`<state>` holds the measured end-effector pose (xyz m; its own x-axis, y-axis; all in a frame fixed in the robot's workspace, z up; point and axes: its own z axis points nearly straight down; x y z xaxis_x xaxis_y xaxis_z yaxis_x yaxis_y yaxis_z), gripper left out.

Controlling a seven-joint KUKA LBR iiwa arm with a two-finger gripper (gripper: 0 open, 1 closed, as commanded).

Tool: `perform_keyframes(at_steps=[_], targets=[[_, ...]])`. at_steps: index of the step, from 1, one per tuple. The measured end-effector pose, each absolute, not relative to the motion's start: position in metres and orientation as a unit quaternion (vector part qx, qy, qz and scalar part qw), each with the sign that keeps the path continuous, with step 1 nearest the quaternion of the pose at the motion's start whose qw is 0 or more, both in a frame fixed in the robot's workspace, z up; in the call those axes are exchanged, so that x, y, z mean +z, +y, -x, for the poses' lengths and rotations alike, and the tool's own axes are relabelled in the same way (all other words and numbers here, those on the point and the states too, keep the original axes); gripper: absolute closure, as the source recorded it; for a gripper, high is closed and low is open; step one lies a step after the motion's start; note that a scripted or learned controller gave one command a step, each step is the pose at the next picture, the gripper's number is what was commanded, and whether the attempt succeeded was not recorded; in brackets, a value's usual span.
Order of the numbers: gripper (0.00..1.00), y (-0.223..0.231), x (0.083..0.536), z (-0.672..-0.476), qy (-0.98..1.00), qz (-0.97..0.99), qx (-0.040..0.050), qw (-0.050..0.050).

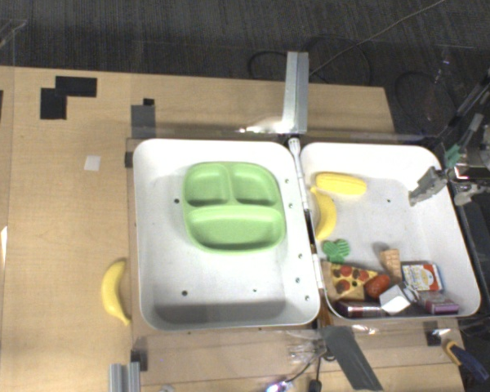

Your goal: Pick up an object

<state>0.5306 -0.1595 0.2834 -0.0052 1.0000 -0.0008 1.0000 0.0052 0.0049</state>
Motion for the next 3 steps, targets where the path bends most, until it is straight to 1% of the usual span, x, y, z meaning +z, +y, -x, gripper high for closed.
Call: perform_keyframes(at_steps=[1,2,3], targets=[[0.0,-0.12,0.172,-0.578,0.759,-0.651,0.0014,0.002],[0.0,-0.089,0.086,-0.658,0.695,-0.719,-0.0011,-0.001],[1.0,-0.089,0.097,-0.657,0.696,-0.718,-0.0031,-0.002]])
